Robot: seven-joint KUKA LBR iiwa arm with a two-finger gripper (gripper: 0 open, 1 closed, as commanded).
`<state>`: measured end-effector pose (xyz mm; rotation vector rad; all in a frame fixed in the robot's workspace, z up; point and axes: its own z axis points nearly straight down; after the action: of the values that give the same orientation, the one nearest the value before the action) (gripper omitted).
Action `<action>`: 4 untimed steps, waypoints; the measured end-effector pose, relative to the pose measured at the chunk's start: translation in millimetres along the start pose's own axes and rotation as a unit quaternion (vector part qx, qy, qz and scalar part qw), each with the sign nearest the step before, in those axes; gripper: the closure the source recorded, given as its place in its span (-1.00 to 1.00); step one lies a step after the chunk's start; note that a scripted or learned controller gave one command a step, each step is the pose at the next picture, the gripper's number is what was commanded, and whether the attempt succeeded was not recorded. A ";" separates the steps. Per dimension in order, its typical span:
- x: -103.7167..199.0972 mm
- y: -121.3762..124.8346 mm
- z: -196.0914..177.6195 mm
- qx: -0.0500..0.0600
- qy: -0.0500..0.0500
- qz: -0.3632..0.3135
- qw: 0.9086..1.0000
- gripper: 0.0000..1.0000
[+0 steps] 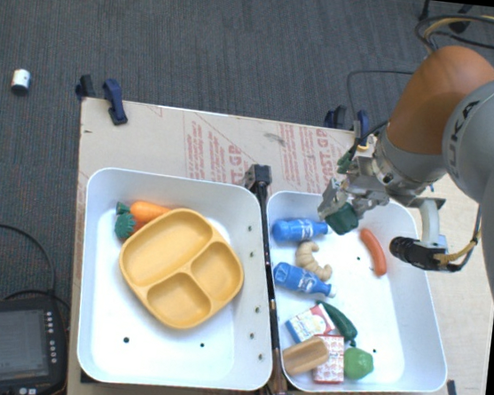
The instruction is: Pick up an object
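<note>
**A dark green object pinched above the right bin**

Nearest the camera, a black teach pendant (pixel 4 341) is seen on the carpet at the lower left, beside the cardboard-topped bench (pixel 192 136). On the bench two white bins are set side by side. In the near end of the right bin (pixel 429 349) a cluster of toy food is gathered: a tan bread piece (pixel 305 356), a red packet (pixel 330 371), a light green round piece (pixel 357 364), a small red-and-white carton (pixel 308 322) and a dark green pepper (pixel 340 321). Farther up, a blue bottle (pixel 300 280) is laid on its side, a beige croissant-like piece (pixel 312 257) is found just above it, and a second blue bottle (pixel 298 231) lies beyond that. A red sausage (pixel 374 251) is placed apart, toward the right wall.

In the left bin (pixel 97 326) a yellow divided plate (pixel 181 267) is laid, with a toy carrot (pixel 142 211) tucked at its far left edge.

Over the far part of the right bin the gripper (pixel 345 215) is held, its fingers pressed onto a small dark green object (pixel 343 219), which is seen between them, above the bin floor and near the second blue bottle. Above it, the orange band (pixel 440 77) of the arm is seen
</note>
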<state>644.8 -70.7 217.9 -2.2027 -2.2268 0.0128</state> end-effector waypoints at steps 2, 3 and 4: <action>0.9 0.7 -11.8 0.006 0.000 -0.005 1.000 1.00; 56.6 -53.7 -1.1 -0.002 0.000 0.003 1.000 1.00; 8.5 -117.5 35.4 -0.002 0.000 0.006 1.000 1.00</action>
<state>526.7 -63.5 184.0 -2.2178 -2.2157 0.0085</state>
